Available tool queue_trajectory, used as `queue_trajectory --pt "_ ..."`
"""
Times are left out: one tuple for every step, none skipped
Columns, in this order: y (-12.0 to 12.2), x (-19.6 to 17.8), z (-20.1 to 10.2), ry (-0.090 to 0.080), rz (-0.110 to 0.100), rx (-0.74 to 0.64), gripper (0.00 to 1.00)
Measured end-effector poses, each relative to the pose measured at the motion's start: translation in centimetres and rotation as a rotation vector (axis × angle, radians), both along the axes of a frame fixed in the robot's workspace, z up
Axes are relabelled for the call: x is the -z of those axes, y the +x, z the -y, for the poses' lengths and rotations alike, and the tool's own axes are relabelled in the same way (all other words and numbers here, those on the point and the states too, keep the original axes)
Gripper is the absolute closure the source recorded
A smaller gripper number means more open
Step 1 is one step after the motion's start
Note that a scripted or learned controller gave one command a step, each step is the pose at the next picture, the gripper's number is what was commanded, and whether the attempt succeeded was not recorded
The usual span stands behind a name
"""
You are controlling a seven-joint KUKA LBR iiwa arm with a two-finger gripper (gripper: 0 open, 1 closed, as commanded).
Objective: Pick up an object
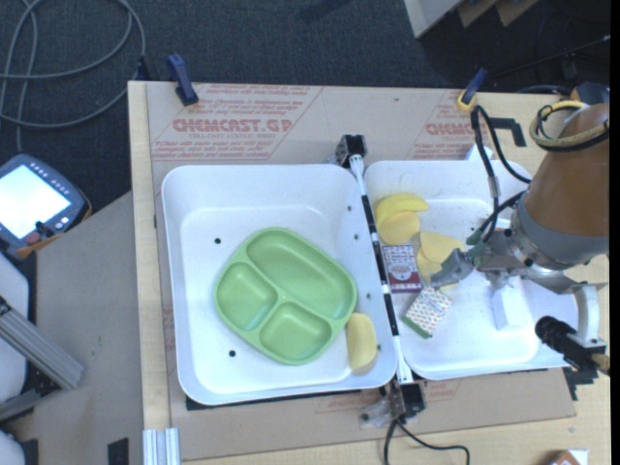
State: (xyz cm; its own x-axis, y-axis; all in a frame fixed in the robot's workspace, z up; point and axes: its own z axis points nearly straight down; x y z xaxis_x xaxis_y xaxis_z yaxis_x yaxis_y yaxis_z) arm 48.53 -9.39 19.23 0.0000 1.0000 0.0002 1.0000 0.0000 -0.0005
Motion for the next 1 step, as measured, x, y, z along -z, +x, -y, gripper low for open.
queue_trajectory --pt "3.98 10.48 1.63 -0.001 0.006 0.001 0.0"
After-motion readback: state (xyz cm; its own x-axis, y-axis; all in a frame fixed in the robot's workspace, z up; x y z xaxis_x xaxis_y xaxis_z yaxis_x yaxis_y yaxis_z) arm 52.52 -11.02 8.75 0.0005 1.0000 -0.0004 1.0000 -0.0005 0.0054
